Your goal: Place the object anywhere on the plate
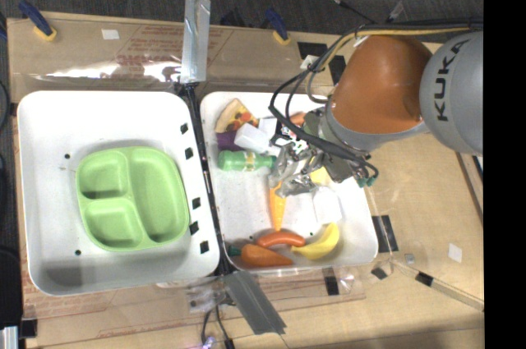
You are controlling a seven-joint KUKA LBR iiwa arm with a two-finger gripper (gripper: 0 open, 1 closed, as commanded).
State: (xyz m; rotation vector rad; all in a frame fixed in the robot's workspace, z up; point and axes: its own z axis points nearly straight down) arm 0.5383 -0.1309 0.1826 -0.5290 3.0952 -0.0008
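Observation:
A light green plate [131, 195] with three compartments lies in the left bin [41, 142]. My gripper [290, 169] hangs low in the right bin [360, 220], under the orange wrist band. It is right above the thick end of an orange carrot [278, 209] and just right of a green bottle [242, 162] lying on its side. Cables and the wrist cover much of the gripper. I see nothing clearly held.
The right bin also holds a pizza slice [234, 113], a white block [251, 138], a purple piece [225, 140], a yellow banana [323, 241], a red pepper [279, 238] and an orange-red piece [261, 256]. A divider wall [201, 175] separates the bins.

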